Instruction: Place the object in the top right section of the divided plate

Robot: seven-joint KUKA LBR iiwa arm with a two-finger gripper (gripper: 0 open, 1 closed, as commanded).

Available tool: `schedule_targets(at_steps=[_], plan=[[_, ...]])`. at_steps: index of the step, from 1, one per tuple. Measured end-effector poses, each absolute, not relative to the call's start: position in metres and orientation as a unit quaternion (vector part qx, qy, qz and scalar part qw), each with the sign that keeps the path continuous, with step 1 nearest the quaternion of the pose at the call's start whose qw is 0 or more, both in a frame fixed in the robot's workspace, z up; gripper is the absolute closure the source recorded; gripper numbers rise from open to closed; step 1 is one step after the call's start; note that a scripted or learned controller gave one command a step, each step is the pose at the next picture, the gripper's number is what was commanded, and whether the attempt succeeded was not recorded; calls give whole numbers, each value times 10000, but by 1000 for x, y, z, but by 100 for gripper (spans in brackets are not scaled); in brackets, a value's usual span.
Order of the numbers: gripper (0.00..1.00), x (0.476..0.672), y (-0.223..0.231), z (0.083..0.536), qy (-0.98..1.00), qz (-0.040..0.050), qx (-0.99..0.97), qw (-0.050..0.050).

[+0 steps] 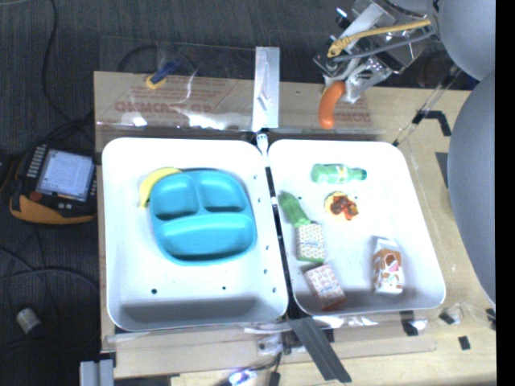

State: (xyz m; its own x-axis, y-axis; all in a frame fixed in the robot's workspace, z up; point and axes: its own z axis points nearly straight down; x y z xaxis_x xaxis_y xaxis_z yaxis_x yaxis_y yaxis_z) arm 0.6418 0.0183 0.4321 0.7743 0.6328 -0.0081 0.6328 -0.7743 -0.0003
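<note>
My gripper (pixel 344 87) hangs above the back edge of the bench, just beyond the right bin (pixel 418 215). It is shut on the top end of an orange, sausage-shaped object (pixel 327 109), which dangles below the fingers. The blue divided plate (pixel 203 215) lies in the left bin (pixel 129 280), far to the left of and nearer than the gripper. Its two small sections face the back, and the top right section (pixel 222 194) is bare. A yellow banana (pixel 153 181) pokes out from under the plate's back left rim.
The right bin holds a green bottle (pixel 338 173), a small round red-and-yellow item (pixel 343 206), a green vegetable (pixel 292 209), two patterned boxes (pixel 311 241) (pixel 325 285) and a small carton (pixel 387 270). A ridge (pixel 272 215) divides the bins.
</note>
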Motion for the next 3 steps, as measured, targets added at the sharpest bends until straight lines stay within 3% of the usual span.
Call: schedule_targets(at_steps=[1, 2, 3], plan=[[100, 583, 47, 432, 1047, -34, 9945, 7], [100, 653, 20, 431, 1155, -39, 9933, 4], [100, 634, -112, 432, 983, -42, 9952, 14]])
